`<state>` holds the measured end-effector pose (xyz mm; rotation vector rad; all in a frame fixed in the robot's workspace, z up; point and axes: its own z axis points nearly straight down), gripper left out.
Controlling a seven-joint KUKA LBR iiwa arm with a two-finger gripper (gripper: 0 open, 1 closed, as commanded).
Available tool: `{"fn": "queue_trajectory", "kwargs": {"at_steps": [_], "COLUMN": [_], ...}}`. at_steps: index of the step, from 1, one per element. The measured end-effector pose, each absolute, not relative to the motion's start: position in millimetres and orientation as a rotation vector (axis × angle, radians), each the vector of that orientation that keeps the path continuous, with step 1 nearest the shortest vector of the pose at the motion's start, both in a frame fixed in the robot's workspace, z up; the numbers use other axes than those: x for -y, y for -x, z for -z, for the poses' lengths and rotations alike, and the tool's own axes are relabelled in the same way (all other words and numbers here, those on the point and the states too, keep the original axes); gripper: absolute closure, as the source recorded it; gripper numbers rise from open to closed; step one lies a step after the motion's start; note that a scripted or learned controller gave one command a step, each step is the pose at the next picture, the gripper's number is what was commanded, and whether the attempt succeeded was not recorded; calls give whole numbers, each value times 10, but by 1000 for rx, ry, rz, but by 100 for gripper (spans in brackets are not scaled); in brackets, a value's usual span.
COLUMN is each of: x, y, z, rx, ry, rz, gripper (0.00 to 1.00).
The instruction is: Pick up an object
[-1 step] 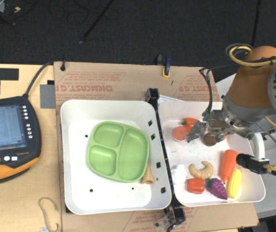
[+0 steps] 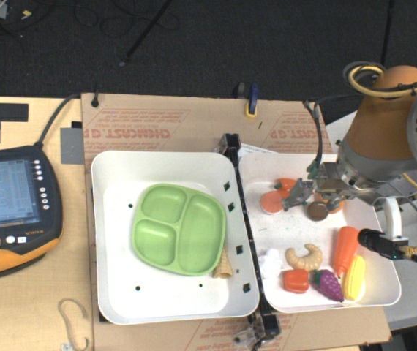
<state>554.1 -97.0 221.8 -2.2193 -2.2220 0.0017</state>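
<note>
Lying on cardboard (image 2: 164, 126), white bins (image 2: 113, 218), dark backdrop (image 2: 194, 35).

Cardboard sheet (image 2: 166, 125) bears upside-down red print, perhaps "CHEMCAST GP"; the rest is illegible.

On my bench, left of the bins, a teach pendant (image 2: 7, 207) lies with its screen lit. A blue clamp (image 2: 252, 99) grips the cardboard sheet (image 2: 157, 126) at its far edge. Black cables (image 2: 132, 20) cross the dark floor beyond.
</note>
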Motion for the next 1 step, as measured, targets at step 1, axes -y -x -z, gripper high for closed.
{"fn": "queue_trajectory", "kwargs": {"at_steps": [1], "x": [1016], "y": [-5501], "z": [-1757], "rx": [2217], "ry": [2216], "rz": [-8], "gripper": [0]}}
